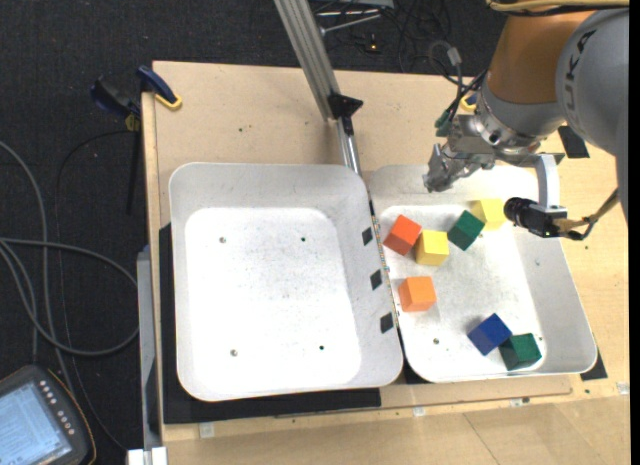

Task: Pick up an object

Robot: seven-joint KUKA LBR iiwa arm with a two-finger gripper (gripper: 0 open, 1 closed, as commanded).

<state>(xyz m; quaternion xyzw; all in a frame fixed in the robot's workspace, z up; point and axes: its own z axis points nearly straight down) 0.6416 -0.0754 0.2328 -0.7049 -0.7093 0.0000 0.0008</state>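
Hidden and cut-off parts above the two bins

The grey arm with its orange band (560, 48) runs off the right edge; its tool (440, 178) is too small and dark to read; the screen device (35, 423) is cropped at the bottom-left corner.

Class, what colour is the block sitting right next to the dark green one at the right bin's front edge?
Blue, beside the dark green block, seen in the camera view.

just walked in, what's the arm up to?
The KUKA arm reaches in over the right bin, its tool hanging near the bin's far rim with nothing visibly held. Loose blocks lie in that bin: an orange cube, yellow cube and green cube clustered below the tool, another orange cube, plus a blue cube and green cube near the front. No pick yet.
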